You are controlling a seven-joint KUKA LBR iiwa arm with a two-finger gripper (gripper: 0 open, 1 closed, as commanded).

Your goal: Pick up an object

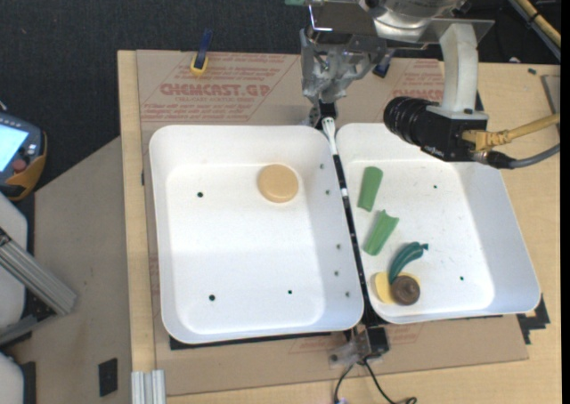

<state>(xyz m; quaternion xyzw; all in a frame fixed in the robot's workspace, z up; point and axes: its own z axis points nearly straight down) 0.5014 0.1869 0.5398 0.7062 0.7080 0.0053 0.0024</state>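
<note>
A round tan disc point(279, 183) lies in the left bin point(178, 242), toward its far side. In the right bin point(481, 242) lie two green blocks point(370, 188) point(381, 232), a dark teal curved piece point(407, 256), and a brown round piece point(406, 291) resting on a yellow one point(383, 286). My gripper point(326, 115) hangs at the far end of the wall between the two bins, above the rims. Nothing shows between its fingers, and their spacing is too small to read.
A black cylinder point(427, 126) with cables juts from the arm over the right bin's far edge. A blue and yellow clamp point(201, 57) sits on the cardboard sheet point(223, 82) behind the left bin. A dark device point(18, 157) lies at the far left.
</note>
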